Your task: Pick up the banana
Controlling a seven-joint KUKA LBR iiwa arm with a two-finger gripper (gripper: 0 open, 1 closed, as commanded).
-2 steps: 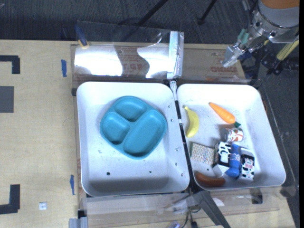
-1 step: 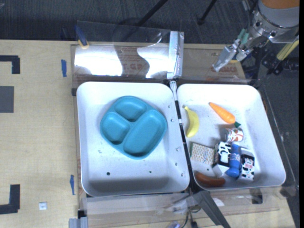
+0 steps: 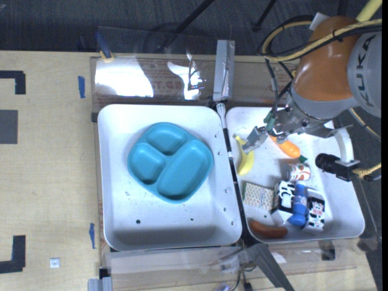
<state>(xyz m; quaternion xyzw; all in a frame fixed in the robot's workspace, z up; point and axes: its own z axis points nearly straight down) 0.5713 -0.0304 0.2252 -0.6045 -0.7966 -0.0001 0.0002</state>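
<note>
Left to right: the left bin holds a blue divided plate, and in the right bin the banana lies just beside the left wall, its long axis running roughly up and down the view with the stem toward the far rim. My gripper hangs just above its upper end; whether it is open I cannot tell. I judge it light, smooth and rounded, best gripped across its middle.
</note>
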